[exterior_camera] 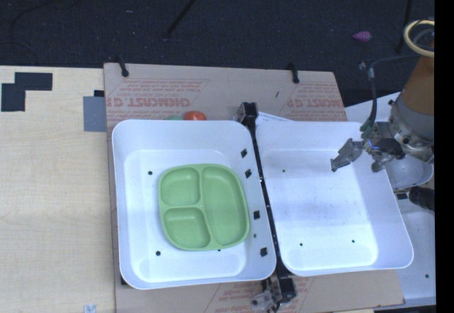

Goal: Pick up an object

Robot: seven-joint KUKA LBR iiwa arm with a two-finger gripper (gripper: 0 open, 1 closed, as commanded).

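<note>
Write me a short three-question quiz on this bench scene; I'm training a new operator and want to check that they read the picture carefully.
1. True or false: the green divided plate lies in the left bin.
2. How many compartments does the plate have? A) two B) three C) four
3. Fill in: the gripper hangs over the upper right part of the ____ bin.

Key
1. True. It lies flat near the middle of that bin's floor.
2. B. Two smaller ones on the plate's left side and one long one on its right.
3. Right. Nothing is seen between its fingers, and the plate lies well apart from it, across the divider between the bins.
</note>
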